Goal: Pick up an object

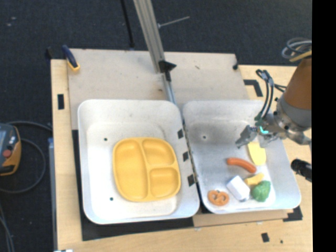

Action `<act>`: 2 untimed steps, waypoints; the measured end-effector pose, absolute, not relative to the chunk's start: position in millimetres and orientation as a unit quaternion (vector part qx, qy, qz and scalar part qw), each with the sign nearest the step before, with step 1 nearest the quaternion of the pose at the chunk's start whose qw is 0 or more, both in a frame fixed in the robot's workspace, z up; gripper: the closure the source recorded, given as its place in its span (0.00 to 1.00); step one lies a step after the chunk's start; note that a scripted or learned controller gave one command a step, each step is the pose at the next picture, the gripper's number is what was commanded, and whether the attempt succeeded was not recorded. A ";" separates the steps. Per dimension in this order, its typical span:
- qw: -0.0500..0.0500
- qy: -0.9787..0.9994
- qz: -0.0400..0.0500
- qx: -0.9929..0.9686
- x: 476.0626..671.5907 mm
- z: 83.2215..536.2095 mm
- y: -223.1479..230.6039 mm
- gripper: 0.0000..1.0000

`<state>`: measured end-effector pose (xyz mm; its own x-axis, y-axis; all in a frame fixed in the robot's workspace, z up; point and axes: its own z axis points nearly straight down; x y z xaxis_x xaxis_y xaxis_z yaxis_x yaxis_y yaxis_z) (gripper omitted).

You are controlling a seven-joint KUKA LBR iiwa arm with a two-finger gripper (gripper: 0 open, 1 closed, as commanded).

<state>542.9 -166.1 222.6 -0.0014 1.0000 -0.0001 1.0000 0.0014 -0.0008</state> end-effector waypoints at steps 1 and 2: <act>-0.001 -0.708 0.000 -0.706 543.5 223.4 -166.1 0.00; 0.000 -0.707 0.001 -0.707 545.9 180.9 -166.1 0.00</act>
<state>545.9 -166.1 180.9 -0.0001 1.0000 -0.0010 1.0000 0.0001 -0.0023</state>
